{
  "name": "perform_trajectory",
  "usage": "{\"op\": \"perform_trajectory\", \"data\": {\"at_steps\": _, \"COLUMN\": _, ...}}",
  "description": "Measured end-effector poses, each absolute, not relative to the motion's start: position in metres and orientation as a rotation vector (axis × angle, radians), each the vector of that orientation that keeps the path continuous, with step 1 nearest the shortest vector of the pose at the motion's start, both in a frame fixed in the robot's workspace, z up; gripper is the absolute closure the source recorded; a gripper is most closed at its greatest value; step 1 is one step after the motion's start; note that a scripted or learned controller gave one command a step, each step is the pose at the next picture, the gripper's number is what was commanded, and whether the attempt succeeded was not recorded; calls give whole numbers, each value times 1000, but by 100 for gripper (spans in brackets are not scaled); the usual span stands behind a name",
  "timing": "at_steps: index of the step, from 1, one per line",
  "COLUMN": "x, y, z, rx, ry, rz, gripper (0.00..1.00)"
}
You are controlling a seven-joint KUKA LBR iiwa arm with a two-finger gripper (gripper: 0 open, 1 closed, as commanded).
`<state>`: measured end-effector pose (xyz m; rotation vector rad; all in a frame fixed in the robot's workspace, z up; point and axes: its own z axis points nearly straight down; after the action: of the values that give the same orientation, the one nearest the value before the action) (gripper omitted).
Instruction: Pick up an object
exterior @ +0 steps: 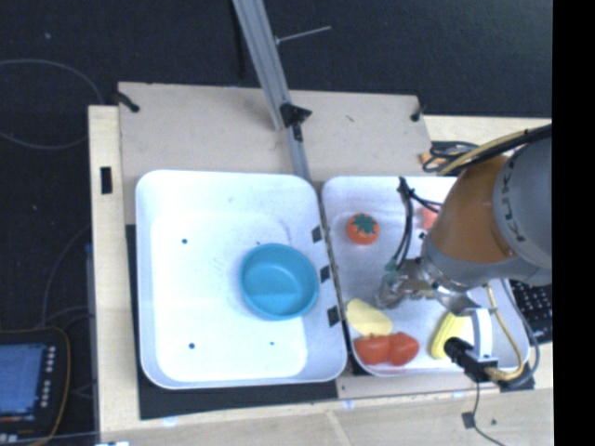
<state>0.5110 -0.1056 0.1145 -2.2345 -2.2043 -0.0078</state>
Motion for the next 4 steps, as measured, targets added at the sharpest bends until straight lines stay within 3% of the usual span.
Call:
{"op": "perform_trajectory", "data": {"at_steps": 3, "x": 517, "y": -109, "z": 282, "rx": -2219, "ry": -2233, "rz": -11, "gripper": 100}}
{"op": "perform_trajectory", "data": {"at_steps": 4, "x": 537, "y": -70, "z": 267, "rx": -2216, "ry": -2231, "rz": -1, "gripper": 100}}
